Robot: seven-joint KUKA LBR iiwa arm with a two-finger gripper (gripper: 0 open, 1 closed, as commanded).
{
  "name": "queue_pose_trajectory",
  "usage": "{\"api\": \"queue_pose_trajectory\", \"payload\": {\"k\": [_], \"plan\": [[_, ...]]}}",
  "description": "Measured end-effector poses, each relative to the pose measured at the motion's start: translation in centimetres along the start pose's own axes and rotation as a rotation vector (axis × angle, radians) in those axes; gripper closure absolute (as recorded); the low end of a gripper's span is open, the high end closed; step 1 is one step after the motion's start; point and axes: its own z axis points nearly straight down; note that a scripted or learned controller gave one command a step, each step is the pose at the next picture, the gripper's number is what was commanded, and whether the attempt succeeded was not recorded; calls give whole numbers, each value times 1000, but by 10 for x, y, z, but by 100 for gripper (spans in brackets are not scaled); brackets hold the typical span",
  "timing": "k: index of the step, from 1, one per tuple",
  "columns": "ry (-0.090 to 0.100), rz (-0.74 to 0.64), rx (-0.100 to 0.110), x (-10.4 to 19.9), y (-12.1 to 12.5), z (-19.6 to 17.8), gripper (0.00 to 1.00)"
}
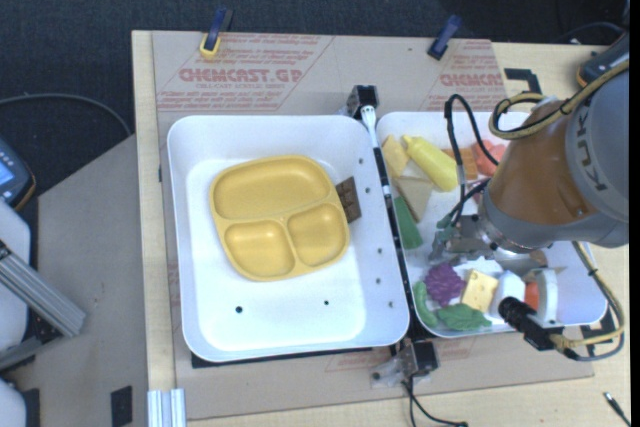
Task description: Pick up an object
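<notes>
Overhead slanted view of a tabletop (300,65) covered in brown cardboard, carrying 2 shallow white bins side by side.

In the left bin (200,315): a yellow divided tray (278,215) with 3 compartments, lying flat near the middle. Just beside the tray's right edge, a small brown block (348,199), near the wall shared by both bins.

In the right bin (580,310): a jumble of toy food. Toward the far end, a yellow banana-like piece (428,160), with an orange piece (482,158) close on its right. Along the left wall, a long green piece (405,222). Toward the near end, a purple bunch (444,284), touching a yellow wedge (479,291) on its right, with a green leafy piece (459,317) just in front of both.

Reaching in from the right, a grey arm with an orange band (535,185), hanging over the right bin. Below the band, the tool (462,240), low above the purple bunch and yellow wedge. Cannot tell how the tool is set, whether wide or narrow, nor whether anything sits in it.

At the far edge of the tabletop, 2 blue clamps (214,30).
</notes>
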Motion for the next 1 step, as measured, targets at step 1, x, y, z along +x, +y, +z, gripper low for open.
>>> {"api": "queue_pose_trajectory", "payload": {"k": [1], "plan": [[-2, -3, -4, 0, 1, -53, 100]]}}
